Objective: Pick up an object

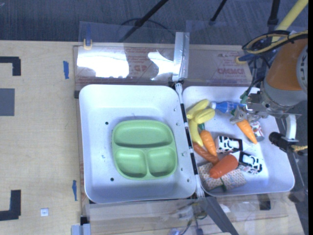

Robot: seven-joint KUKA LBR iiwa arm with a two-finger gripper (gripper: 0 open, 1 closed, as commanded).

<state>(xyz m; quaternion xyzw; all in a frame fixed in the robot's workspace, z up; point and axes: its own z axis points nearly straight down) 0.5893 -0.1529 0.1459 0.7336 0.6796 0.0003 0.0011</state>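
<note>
Your gripper (pixel 246 112) sits at about 2 o'clock over the right shallow white plastic bin (pixel 279 180), and a small orange toy carrot (pixel 246 130) hangs just below it, tilted, top end at the fingertips. It looks pinched between narrow fingers, but treat that as likely, not certain: the contact spot is small and cluttered. Judging from this, the grasp is done or nearly done; lift and clear of the bin is what's left. The rest lies in the bin: yellow toy bananas (pixel 200 112) at 10 o'clock, a second orange carrot (pixel 208 142) centre-left, a red-orange pepper-like toy (pixel 224 166) at 6. The left white bin (pixel 93 131) carries a green divided plastic plate (pixel 144 148).
</note>
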